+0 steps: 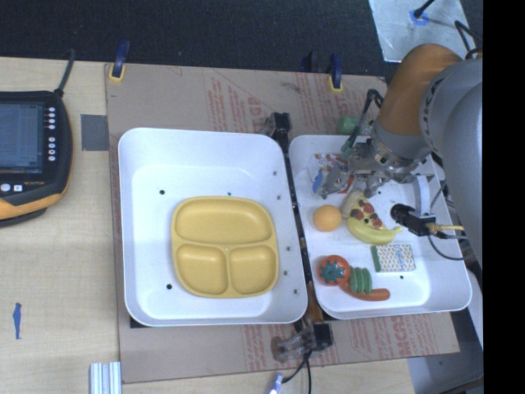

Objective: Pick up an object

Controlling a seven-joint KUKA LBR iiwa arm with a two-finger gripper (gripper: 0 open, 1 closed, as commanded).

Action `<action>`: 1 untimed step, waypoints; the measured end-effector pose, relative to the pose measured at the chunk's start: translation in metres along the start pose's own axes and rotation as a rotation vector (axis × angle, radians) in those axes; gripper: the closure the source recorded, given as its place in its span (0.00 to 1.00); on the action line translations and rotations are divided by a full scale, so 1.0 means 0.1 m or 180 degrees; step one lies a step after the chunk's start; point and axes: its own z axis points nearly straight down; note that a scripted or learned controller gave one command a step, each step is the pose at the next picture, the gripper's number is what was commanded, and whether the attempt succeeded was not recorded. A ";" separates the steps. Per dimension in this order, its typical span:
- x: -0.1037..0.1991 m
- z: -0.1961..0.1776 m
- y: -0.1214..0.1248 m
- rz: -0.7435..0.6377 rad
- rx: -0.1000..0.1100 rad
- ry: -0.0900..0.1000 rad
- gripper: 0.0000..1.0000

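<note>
The right bin (pixel 443 294) holds several small toy foods. An orange ball (pixel 326 218) lies near its left wall, and a yellow banana (pixel 376 233) lies to the right of the ball. A pale slice with red dots (pixel 362 211) rests against the banana's upper end. Toward the front lie a red tomato (pixel 332 270), a green vegetable (pixel 359 280), a thin red piece (pixel 374 295) and a speckled green-edged card (pixel 394 258). My gripper (pixel 346 180) hangs over the back part of this bin, just above the dotted slice and the ball. I see nothing between its fingers.
The left bin (pixel 143 220) bears a yellow divided plate (pixel 224 246). A control pendant (pixel 29 154) lies on the bench at the far left. A small green thing (pixel 349 125) sits behind the right bin. Clamps (pixel 335 71) hold the brown board's back edge.
</note>
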 end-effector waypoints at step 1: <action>-0.80 0.01 0.00 -0.0005 -0.0015 0.0037 0.00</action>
